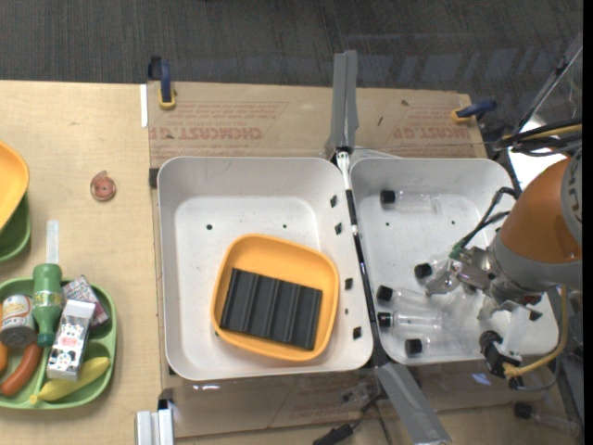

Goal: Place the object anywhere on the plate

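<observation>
A yellow plate (243,260) lies in the left bin (185,211), toward its front. A black ribbed rectangular object (273,308) rests flat on the plate, covering most of its middle. The arm reaches in from the right over the right bin (463,179), its orange band (547,221) above the wrist. My gripper (451,273) is low in the right bin, near its centre, right beside a clear bottle with a black cap (422,270). Clear plastic around the gripper tip blurs what is there.
Several clear black-capped bottles lie in the right bin, such as one at the back (388,196) and one at the front (413,346). A green tray of toy food (97,360) sits on the wooden table at left. Blue clamps (163,82) hold the cardboard.
</observation>
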You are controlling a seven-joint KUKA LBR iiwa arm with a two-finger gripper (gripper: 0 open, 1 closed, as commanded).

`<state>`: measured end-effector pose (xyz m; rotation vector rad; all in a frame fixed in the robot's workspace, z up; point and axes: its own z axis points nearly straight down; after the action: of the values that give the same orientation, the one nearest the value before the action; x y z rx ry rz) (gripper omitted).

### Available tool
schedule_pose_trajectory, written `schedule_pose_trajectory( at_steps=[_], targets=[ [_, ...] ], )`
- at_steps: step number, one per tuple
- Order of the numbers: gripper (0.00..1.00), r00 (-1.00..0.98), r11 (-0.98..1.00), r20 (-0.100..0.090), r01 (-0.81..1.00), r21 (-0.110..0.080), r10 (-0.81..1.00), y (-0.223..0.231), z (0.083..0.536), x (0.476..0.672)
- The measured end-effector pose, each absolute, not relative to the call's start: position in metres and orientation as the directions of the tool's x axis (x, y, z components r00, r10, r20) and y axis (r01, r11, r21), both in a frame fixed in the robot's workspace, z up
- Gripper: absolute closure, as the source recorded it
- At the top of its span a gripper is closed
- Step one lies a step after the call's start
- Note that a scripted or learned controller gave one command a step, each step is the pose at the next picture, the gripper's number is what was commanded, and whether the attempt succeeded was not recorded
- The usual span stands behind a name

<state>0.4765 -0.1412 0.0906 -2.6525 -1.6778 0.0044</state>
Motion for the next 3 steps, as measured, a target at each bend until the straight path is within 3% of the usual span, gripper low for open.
schedule_pose_trajectory(
  at_steps=[1,3],
  targets=[
    [0.00,0.492,-0.492,-0.001,0.871,-0.004,0.871,-0.109,0.090,0.477],
    [0.00,0.647,-0.647,-0.001,0.762,-0.002,0.762,-0.094,0.091,0.477]
  ],
)
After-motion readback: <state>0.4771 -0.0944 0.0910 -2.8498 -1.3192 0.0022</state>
